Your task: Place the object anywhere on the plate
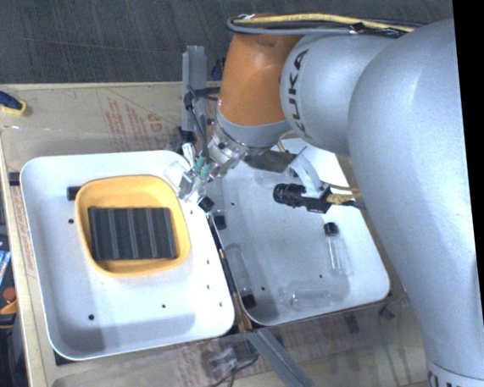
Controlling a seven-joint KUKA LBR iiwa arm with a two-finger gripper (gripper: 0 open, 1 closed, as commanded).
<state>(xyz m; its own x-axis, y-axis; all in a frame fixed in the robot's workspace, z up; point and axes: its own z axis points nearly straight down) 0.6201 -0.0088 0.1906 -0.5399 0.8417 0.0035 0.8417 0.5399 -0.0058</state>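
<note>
a clear plastic vial with a dark cap lies in the right bin. my fingers hover by the yellow plate; whether they're apart, i cannot tell.

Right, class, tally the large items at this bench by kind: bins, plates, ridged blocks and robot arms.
White bins: 2, left and right
Yellow plate: 1
Dark ridged block: 1
Robot arm: 1
Total: 5
</note>
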